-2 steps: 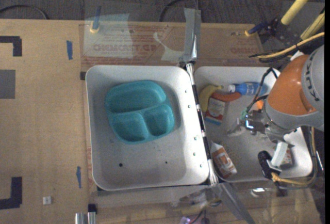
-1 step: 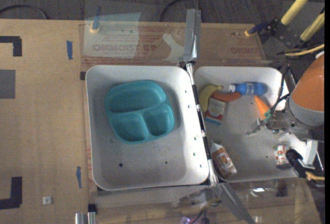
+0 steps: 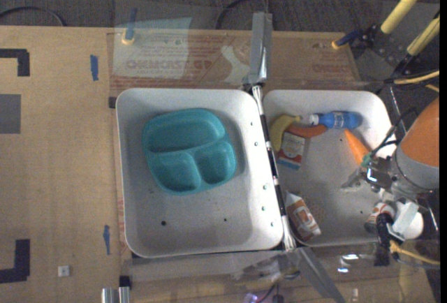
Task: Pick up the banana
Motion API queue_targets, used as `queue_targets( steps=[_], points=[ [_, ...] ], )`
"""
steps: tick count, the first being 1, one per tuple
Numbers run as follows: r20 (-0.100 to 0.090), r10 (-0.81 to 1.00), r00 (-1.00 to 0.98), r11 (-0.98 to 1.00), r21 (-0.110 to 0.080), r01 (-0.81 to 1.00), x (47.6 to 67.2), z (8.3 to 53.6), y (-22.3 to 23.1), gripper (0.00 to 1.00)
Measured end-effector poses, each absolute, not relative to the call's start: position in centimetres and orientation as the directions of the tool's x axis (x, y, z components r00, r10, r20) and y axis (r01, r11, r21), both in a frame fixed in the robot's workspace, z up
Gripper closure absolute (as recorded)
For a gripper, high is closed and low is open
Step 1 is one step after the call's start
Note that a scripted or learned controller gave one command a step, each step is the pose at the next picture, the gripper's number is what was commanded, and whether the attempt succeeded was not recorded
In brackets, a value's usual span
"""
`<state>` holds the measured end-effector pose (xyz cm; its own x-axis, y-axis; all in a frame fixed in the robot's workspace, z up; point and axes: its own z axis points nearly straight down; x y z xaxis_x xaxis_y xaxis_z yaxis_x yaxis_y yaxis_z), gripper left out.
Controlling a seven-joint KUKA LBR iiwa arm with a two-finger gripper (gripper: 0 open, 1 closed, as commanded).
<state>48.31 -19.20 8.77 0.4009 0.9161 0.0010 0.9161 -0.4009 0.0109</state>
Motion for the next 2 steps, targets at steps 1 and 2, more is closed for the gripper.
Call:
queue_targets(
  steps=[1,2],
  points=[
    [-0.003,0.914,0.406,-0.406,0.012,0.914,48.18,9.75,-19.55,1.0],
    [-0.003,0.912,0.41,-0.41,0.012,0.912,48.13,10.69,-19.73,1.0]
  ],
)
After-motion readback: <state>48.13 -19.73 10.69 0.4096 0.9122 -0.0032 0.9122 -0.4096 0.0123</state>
